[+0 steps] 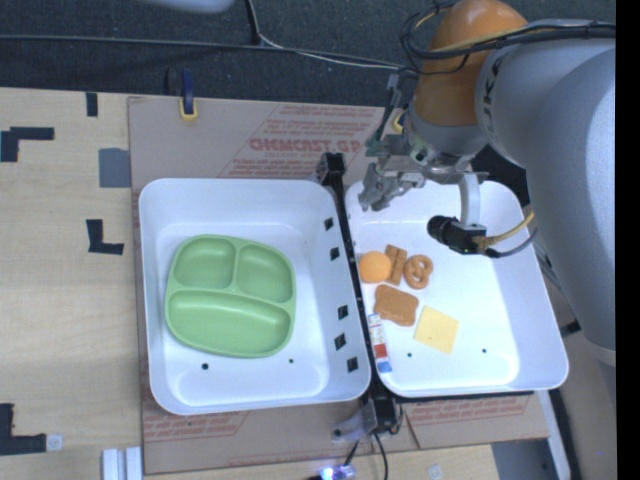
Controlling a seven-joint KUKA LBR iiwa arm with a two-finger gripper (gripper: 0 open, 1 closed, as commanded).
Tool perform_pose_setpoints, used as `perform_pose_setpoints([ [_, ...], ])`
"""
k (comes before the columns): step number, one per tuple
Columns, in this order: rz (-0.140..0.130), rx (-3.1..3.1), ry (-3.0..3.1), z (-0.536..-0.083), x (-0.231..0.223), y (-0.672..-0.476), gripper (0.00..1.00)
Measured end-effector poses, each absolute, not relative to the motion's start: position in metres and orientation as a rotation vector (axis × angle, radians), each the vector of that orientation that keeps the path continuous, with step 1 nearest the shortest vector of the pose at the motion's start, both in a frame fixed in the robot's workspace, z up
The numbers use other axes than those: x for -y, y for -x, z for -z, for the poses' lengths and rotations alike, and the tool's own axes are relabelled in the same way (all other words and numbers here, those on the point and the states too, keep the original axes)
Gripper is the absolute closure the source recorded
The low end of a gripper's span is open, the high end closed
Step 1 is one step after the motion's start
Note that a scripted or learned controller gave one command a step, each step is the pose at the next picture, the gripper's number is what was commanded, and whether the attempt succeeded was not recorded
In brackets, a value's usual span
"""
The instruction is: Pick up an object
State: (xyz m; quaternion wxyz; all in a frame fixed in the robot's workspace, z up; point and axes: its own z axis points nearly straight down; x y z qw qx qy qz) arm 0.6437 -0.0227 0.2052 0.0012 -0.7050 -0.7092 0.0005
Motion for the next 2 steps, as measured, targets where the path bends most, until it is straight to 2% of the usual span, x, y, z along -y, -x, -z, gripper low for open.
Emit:
perform_pose_setpoints([
  [1, 0.002, 2.229, 2.212, -0.221, -0.036, -0.647, 1.00],
  [2, -0.002, 2.227, 2.215, -0.211, -0.089, -0.650, 1.00],
])
